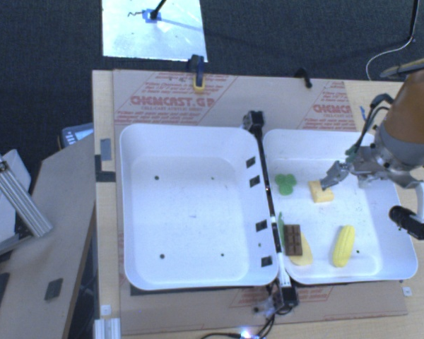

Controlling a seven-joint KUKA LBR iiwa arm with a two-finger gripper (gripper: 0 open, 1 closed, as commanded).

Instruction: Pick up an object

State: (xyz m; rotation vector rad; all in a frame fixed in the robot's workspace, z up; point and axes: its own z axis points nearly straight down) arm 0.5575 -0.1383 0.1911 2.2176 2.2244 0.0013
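Note:
The right bin (392,249) holds several small items. A pale yellow block (321,191) lies near its middle. A green toy (285,183) sits left of that block, by the divider. Toward the front, a yellow corn cob (343,245) stands on the bin floor. At the front left, a brown chocolate bar (292,239) rests on a yellow piece (302,254). My gripper (333,177) reaches in from the right, its tip just above and right of the pale yellow block. Nothing shows between its fingers.
The left bin (191,203) stands beside the right one, with black clips (256,182) along the shared divider. A cardboard sheet (173,97) lies under both bins. A metal plate (152,18) sits at the back. Aluminium framing (14,193) stands off the bench's left.

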